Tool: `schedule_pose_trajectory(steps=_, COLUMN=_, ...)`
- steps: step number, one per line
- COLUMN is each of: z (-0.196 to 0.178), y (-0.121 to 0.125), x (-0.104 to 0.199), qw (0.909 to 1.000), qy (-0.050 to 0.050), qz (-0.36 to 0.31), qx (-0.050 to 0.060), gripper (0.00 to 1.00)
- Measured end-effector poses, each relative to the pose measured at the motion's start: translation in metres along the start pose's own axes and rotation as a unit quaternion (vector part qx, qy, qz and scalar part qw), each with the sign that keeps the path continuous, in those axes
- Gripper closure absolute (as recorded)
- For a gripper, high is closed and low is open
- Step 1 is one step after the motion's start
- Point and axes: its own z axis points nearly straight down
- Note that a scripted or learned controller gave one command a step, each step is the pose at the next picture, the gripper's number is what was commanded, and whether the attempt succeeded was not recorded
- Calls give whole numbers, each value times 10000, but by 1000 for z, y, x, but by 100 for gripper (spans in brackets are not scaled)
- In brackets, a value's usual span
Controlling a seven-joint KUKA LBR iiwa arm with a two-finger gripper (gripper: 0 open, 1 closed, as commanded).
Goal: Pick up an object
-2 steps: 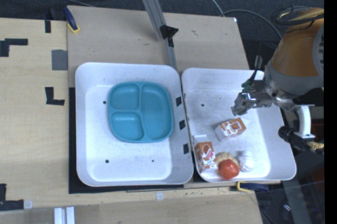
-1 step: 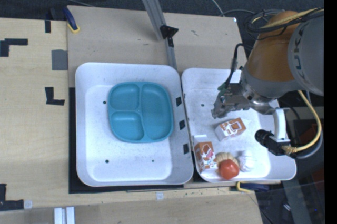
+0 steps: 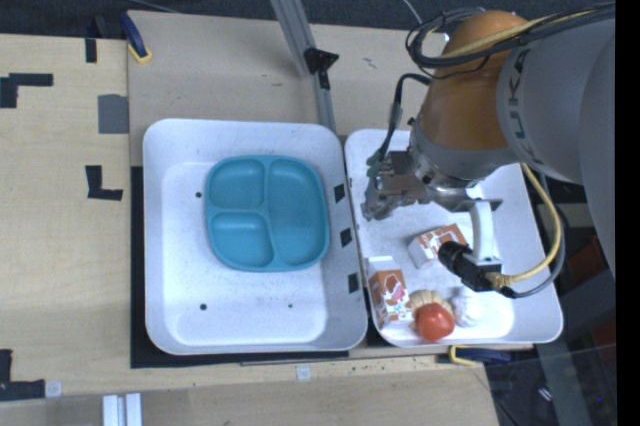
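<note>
The grey arm [image 3: 540,104] with its orange band is reaching in from three o'clock and covering the upper half of the right bin [image 3: 535,314]. At nine o'clock from it, the left bin [image 3: 170,244] is holding a blue divided plate [image 3: 267,213], lying flat near that bin's twelve o'clock side. The gripper [image 3: 383,197] is hanging over the right bin's ten o'clock corner, just beside the wall between the bins; how far it is open, I cannot tell, and nothing is showing in its hold. A small carton [image 3: 438,243] is lying at the bin's centre, its long axis running roughly from eight to two o'clock. Another printed packet [image 3: 388,292] is lying at seven o'clock, long axis near twelve-to-six. A red tomato-like ball [image 3: 434,321] is sitting at six o'clock, touching what is possibly a small pastry [image 3: 425,299].
</note>
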Motion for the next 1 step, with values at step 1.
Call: schedule_pose_trajectory(steps=1, z=1, y=11, x=64, qw=10000, qy=-2, qz=-3, qx=1, gripper=100)
